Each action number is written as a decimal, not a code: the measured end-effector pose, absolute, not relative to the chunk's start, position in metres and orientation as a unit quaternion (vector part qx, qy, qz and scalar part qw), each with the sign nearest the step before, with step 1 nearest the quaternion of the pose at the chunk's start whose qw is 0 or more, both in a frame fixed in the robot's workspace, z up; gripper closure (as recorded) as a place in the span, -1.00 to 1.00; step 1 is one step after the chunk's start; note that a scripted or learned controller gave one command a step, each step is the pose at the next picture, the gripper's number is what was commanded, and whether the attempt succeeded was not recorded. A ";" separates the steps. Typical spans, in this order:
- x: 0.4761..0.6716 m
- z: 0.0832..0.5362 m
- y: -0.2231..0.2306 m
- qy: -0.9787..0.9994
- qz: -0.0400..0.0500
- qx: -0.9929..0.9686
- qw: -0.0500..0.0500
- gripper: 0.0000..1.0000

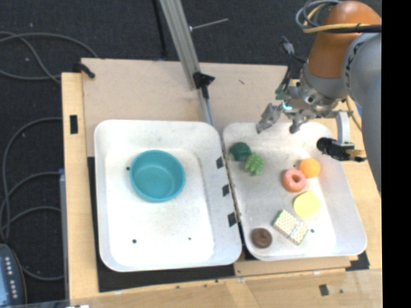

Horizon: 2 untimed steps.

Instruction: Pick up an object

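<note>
Two shallow white bins sit side by side on the wooden surface (148,88), and all the candidates for picking lie in the right-hand white bin (347,236). These are a dark green rounded lump (240,151), a lighter green knobbly piece (255,165) just beside it, a pink ring-shaped doughnut toy (295,180), a small orange ball (311,167) touching or nearly touching the doughnut, a yellow disc (306,205), a checkered cream block (290,226) and a brown round cookie-like disc (261,237). The left-hand white bin (109,236) carries a teal plastic bowl (158,176).

The end effector (281,120) hangs over the far rim of the right bin with its two fingers spread apart and nothing between them. Judging by that pose, it is positioned high to choose a target before descending.

Room differs by object. The two green pieces lie close to the divider between the bins, so a finger on that side has little margin. The doughnut and ball crowd each other. The yellow disc and the brown disc stand more apart, though both look flat and hard to grip. The bare middle of the right bin gives the clearest descent path.
</note>
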State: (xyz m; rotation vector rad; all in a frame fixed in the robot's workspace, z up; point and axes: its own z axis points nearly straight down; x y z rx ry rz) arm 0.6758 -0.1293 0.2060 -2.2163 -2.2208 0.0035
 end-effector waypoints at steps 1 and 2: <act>0.677 0.209 -0.130 -0.708 0.000 -0.706 -0.001 -1.00; 0.676 0.147 -0.126 -0.709 0.002 -0.705 0.000 -1.00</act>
